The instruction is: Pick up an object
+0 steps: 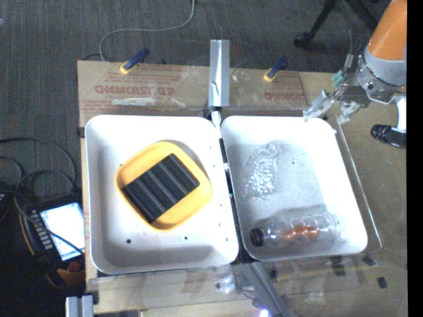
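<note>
Jaws: the 2 fingers of the gripper (326, 109) are seen spread apart, and nothing is held between them.
Gripper place: it is seen at the top right corner of the right bin (344, 177), just over the rim, up and away from the things inside.
Arm: the grey arm (383, 78) is seen coming in from the right, with its orange band (391, 25) near the top right corner.
Bins: 2 white bins are set side by side on the bench, touching along the middle.
Left bin (106, 197): 1 thing is kept in it.
Yellow tray (165, 185): a flat yellow thing with rounded corners and a dark ribbed middle is laid in the middle of the left bin, turned at a slant.
Clear bottle (294, 231): a see-through bottle with a dark cap is laid on its side near the front of the right bin, with something orange seen inside it. Its cap is pointed to the left.
Clear wrap (263, 170): a crumpled see-through bit is laid in the middle of the right bin, behind the bottle and apart from it.
Clamps: 2 clamps with blue and yellow parts (134, 60) are seen at the back edge of the bench.
Floor: a small screen (63, 226) and dark cables are seen to the left of the bench.
</note>
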